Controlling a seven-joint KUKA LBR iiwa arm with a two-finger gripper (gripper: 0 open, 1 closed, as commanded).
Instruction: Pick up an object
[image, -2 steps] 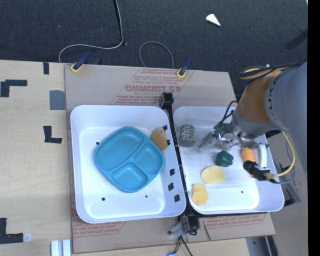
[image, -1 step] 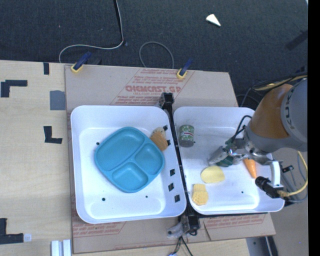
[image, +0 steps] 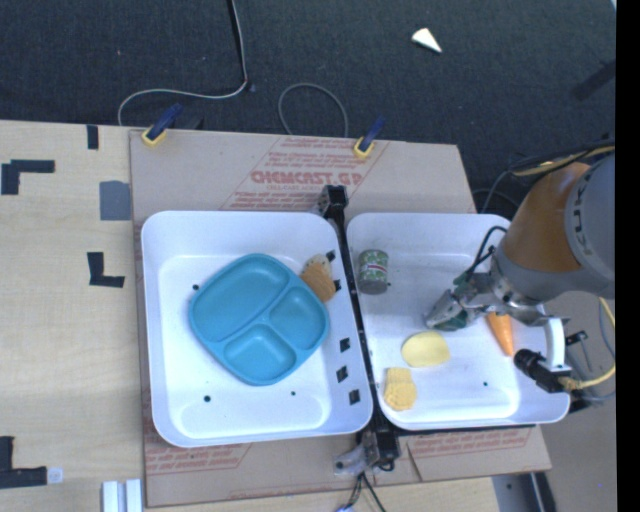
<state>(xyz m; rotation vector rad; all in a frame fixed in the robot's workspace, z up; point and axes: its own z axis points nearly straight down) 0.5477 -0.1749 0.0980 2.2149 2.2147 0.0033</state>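
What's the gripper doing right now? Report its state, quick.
Gripper: low in the right bin, above the yellow piece; open or closed cannot be told.

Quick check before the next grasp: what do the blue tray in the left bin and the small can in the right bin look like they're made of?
Blue tray: likely moulded plastic, judging by its uniform colour, soft sheen and rounded compartments. Small can: probably metal with a greenish printed label and a pale, shiny top; too small to be sure.
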